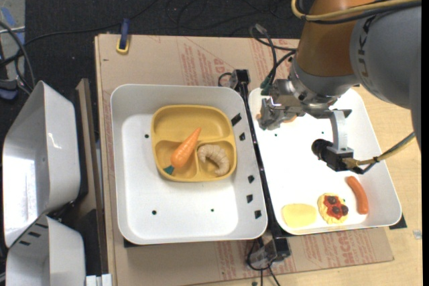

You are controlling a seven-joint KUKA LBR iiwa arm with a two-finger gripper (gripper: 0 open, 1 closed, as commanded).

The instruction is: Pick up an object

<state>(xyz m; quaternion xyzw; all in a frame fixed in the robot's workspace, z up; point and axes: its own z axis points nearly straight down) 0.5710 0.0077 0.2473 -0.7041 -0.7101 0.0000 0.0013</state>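
Observation:
My gripper (270, 114) hangs over the far left corner of the right bin (295, 164), close to the wall between the two bins. A small tan-orange patch shows just beside it, too hidden to name. Near the front edge of that bin lie a pale yellow slice (299, 214), a small round pizza (333, 207) and a red sausage (358, 194). The left bin (134, 164) bears a yellow divided plate (167, 120), with an orange carrot (186, 148) and a pale shrimp (214, 158) lying in it.
The grey arm with its orange band (335, 17) reaches in over the back right of the right bin. A black block (333, 152) on the wrist hangs above that bin's middle. Cables run along the divider, and white containers (37, 151) stand at the far left.

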